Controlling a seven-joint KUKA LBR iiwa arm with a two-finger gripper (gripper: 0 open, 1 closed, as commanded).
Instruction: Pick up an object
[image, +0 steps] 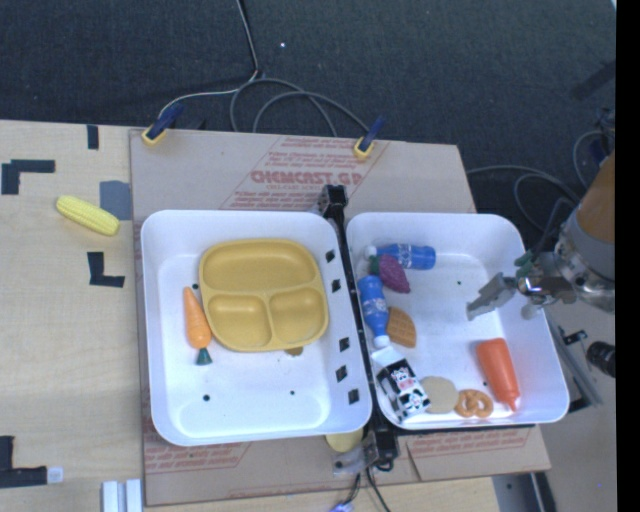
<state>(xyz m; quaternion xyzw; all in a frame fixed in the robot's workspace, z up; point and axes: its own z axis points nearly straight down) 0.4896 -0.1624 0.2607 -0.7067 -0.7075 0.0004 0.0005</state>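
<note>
Wooden worktop (60, 330) carrying two white bins side by side. Left bin (170, 400) holds a yellow divided plate (263, 294) near its far edge and a carrot (196, 318) by its left wall. Right bin (455, 228) holds two blue bottles (374, 305) along its left wall, an orange bottle (498, 371) and a pretzel (473, 403) near its front right corner. At that bin's right edge hovers the end effector (505, 296), fingers spread, pinching nothing. A corn cob (87, 215) lies on the worktop's left side.

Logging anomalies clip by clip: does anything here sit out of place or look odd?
One thing stands out: a yellow corn cob lies on the bench left of the left bin, outside both bins. Everything else sits inside a bin, including the yellow tray and carrot. Nothing looks spilled or damaged.
</note>
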